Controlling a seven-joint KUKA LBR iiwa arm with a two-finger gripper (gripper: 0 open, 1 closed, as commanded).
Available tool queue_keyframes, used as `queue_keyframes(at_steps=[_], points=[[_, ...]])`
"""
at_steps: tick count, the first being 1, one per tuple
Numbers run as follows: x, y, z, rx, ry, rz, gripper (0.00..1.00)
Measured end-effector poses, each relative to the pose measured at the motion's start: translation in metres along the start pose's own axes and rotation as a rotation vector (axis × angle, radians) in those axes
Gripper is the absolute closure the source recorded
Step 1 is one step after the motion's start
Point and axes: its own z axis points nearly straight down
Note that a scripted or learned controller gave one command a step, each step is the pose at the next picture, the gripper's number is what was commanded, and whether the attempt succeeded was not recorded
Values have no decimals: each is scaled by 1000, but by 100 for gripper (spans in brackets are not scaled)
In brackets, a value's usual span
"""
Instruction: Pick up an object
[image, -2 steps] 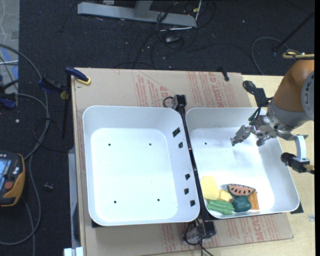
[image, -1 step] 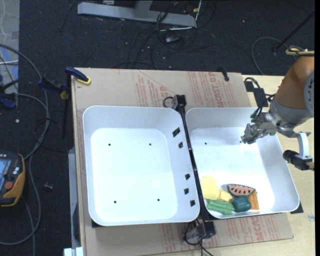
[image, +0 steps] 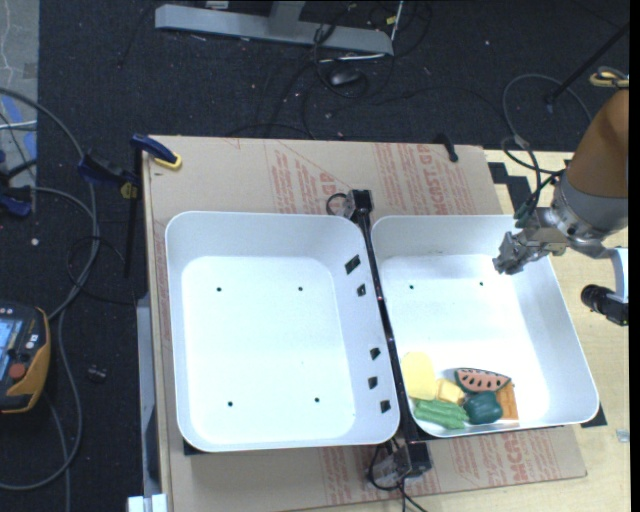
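A small heap of toy food lies in the near corner of the right bin (image: 560, 330): a yellow piece (image: 420, 375), a watermelon slice (image: 483, 380), a green pod-like piece (image: 438, 413) and a dark teal piece (image: 483, 409) over something orange. My gripper (image: 512, 256) hangs over the far right part of that bin, well away from the heap, with nothing seen between its fingers. The grey arm with its orange band comes in from the right edge.
The left bin (image: 190, 300) sits beside the right one, with a row of black clips along the shared wall (image: 375, 320). Both rest on a cardboard sheet (image: 290, 170). Cables and a blue clamp (image: 150, 155) lie around the bench.
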Motion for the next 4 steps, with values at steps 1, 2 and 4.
queue_keyframes(at_steps=[1,2,4], points=[[6,4,-61,-2,0,-1,100],[6,5,-97,0,0,0,100],[98,-22,-87,5,2,-3,100]])
